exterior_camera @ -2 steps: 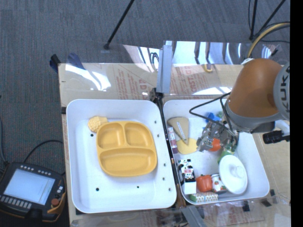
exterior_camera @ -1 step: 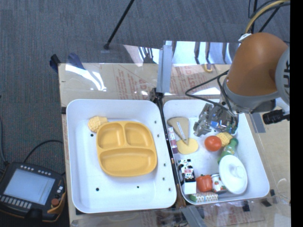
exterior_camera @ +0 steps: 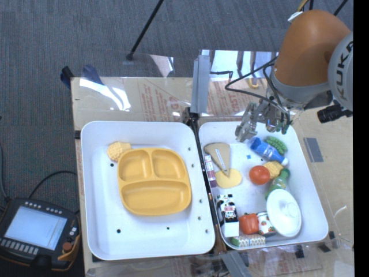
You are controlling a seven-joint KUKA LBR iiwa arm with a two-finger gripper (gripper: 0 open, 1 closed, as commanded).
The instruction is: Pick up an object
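Bench w/ two bins [exterior_camera: 92,154]; gripper [exterior_camera: 262,123] over right bin's far edge.

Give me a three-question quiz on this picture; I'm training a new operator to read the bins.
1. True or false: the yellow tray lies in the left bin.
2. Which lies nearest the gripper? A. white bowl B. blue bottle C. tomato
3. Fill in: the small yellow waffle touches the tray's upper-____ corner.

Key: 1 true; 2 B; 3 left.
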